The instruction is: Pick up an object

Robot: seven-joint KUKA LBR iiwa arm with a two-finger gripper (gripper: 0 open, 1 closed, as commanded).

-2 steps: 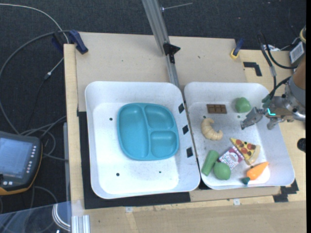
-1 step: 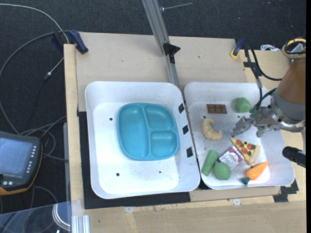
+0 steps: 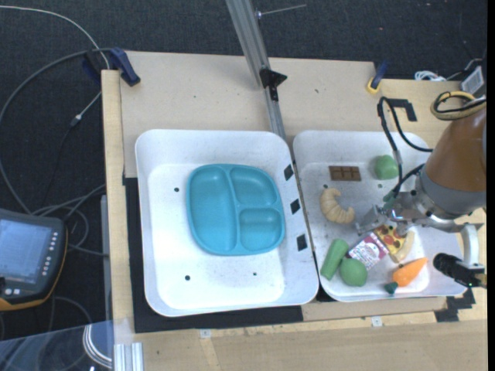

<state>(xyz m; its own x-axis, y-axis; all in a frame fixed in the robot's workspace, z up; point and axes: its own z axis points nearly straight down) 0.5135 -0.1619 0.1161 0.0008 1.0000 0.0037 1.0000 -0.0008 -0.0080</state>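
Note:
My gripper (image 3: 384, 216) reaches down into the right bin (image 3: 309, 161), near its middle right. Its tip hangs just above a pink and white snack packet (image 3: 369, 250) and a yellow piece (image 3: 404, 242) beside it. To its left lies a tan croissant (image 3: 336, 205). A brown chocolate bar (image 3: 345, 174) and a green ball (image 3: 385, 166) sit farther back. Along the front lie a long green vegetable (image 3: 334, 258), a round green fruit (image 3: 353, 273) and an orange carrot (image 3: 407, 272). The arm's wrist hides part of the bin's right side.
The left bin (image 3: 155, 207) holds a blue divided plate (image 3: 234, 208). A metal pole (image 3: 249, 29) slants over the bench at the back. Black cables (image 3: 390, 122) loop above the right bin's far corner. A tablet (image 3: 27, 257) lies off the bench at the left.

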